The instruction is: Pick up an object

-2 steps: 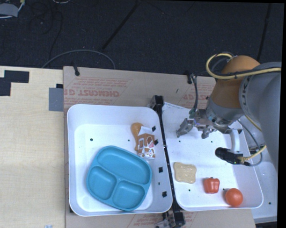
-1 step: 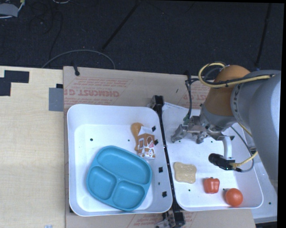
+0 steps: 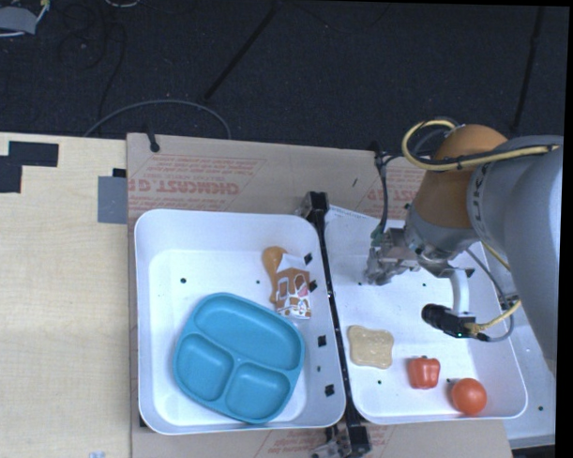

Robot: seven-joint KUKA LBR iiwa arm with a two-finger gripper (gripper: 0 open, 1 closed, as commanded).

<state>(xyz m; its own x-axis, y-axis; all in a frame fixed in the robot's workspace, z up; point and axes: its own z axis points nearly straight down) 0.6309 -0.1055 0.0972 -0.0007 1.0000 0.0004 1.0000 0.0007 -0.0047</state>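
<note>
Grey arm (image 3: pixel 512 212) from 3 o'clock | gripper (image 3: pixel 384 264) low at 12 o'clock of right bin (image 3: pixel 515 396), finger state can't tell | nothing seen held | toast (image 3: pixel 371 346), pepper (image 3: pixel 424 372), tomato (image 3: pixel 468 396) at 6 o'clock, loose, apart = easy picks.

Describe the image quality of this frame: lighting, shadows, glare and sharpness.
Camera view: even, soft overhead light; white bins bright but not blown out; faint shadow under the blue tray; the dark floor at the top is underexposed; overall slightly soft, and the claw looks blurry, its details hard to read.
</note>
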